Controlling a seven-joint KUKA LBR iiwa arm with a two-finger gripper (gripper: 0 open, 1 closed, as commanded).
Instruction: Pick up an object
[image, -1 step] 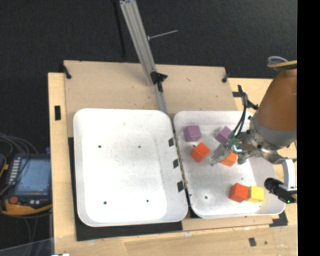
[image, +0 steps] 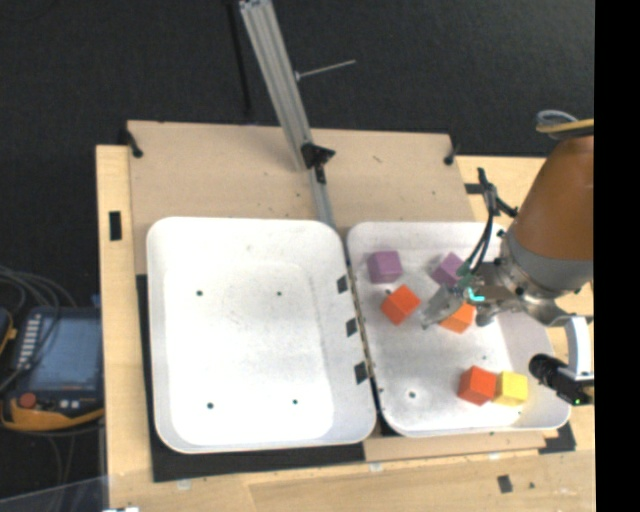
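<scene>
Camera view: the gripper (image: 455, 305) hangs low over the right bin (image: 420, 405), and an orange block (image: 459, 320) lies directly at its tip, partly covered by it. Whether the block sits between the fingers cannot be told; the gripper's opening is hidden by its own body. The block is small, cube-like and bright orange, showing no clear long axis. A second orange cube (image: 400, 303) lies just to its left, a purple one (image: 447, 267) just above.
</scene>
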